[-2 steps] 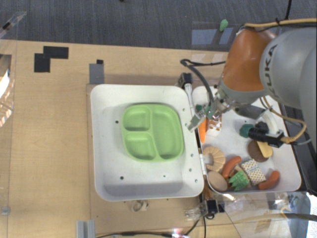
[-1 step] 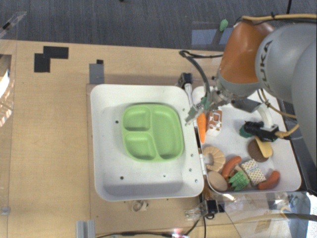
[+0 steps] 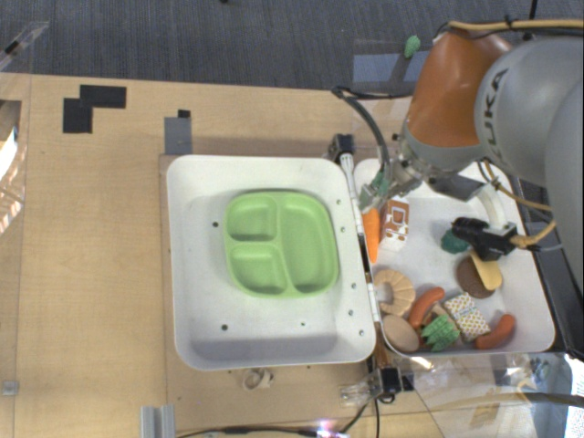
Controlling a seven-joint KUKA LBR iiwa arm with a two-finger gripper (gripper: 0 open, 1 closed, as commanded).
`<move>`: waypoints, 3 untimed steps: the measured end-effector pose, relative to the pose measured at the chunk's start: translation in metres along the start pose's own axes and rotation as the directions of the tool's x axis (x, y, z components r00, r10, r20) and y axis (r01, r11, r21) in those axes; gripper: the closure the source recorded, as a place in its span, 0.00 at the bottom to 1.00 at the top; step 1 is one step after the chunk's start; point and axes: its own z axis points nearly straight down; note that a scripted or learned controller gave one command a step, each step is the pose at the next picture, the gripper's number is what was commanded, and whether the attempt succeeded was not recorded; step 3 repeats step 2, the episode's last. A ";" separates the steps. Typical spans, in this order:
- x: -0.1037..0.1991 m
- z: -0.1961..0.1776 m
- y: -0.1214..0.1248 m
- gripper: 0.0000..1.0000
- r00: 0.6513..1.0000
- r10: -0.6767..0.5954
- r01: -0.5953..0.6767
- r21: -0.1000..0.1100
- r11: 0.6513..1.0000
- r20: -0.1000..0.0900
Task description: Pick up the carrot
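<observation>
The carrot is a short orange piece with a green top, lying lengthwise along the left wall of the right bin. My gripper is directly over the carrot's green end, at the bin's back left corner. The grey wrist and the orange band sit above it and hide how it meets the carrot. Whether the carrot is touched or still resting on the bin floor cannot be made out.
The left bin holds a green divided plate. Beside the carrot stands a small red-and-white carton. Toy foods crowd the right bin's front: a mushroom slice, sausages, a brown cookie and a dark green piece.
</observation>
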 end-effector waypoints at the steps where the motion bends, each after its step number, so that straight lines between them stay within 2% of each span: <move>1: 0.048 0.013 0.024 1.00 0.869 0.496 -0.496 0.012 0.868 -0.002; 2: 0.117 0.013 0.041 1.00 0.865 0.501 -0.501 0.014 0.865 -0.004; 3: 0.117 0.013 0.041 1.00 0.865 0.501 -0.501 0.014 0.865 -0.004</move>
